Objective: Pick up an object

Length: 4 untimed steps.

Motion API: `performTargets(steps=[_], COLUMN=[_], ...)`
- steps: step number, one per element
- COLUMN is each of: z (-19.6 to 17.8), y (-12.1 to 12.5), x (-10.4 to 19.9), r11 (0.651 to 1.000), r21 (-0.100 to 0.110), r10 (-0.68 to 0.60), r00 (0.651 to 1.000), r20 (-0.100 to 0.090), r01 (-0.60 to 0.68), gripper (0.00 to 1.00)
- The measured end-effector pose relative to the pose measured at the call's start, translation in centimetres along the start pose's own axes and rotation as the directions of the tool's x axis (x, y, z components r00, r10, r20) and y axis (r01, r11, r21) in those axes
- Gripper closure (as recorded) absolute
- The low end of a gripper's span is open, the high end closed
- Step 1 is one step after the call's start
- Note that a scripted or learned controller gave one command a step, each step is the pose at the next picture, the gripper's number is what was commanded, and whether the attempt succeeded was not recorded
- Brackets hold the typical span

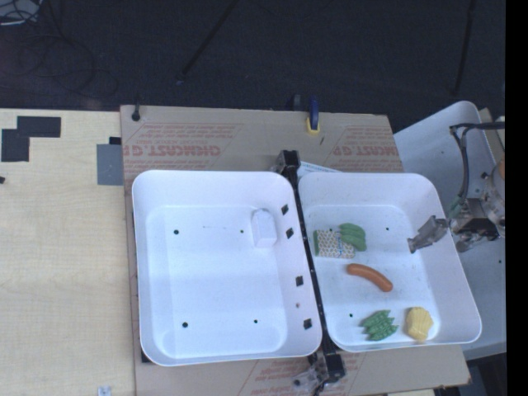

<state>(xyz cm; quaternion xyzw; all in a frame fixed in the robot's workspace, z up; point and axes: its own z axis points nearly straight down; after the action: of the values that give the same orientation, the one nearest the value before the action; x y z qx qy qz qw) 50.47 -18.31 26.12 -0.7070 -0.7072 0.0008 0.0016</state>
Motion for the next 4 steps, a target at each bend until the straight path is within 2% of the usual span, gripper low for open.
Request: performTargets(steps=[1, 2, 3, 4], z=[8.8, 15.6, 15.0, 5.1], y=[0.3, 5.9, 6.4, 14.4], x=[10.8, 2.5, 8.8, 9.4], r11=[1.000, 1.000, 1.000, 1.000], r21=[0.009, 0.003, 0.001, -0.017], r10=[-0.009, 0.003, -0.005, -0.004], r00=[1.000, 1.000, 1.000, 1.000], r20=[-0.006, 0.004, -0.003, 0.003], r01=[0.009, -0.003, 0.005, 0.004], gripper=[0.00, 0.00, 0.00, 0.00])
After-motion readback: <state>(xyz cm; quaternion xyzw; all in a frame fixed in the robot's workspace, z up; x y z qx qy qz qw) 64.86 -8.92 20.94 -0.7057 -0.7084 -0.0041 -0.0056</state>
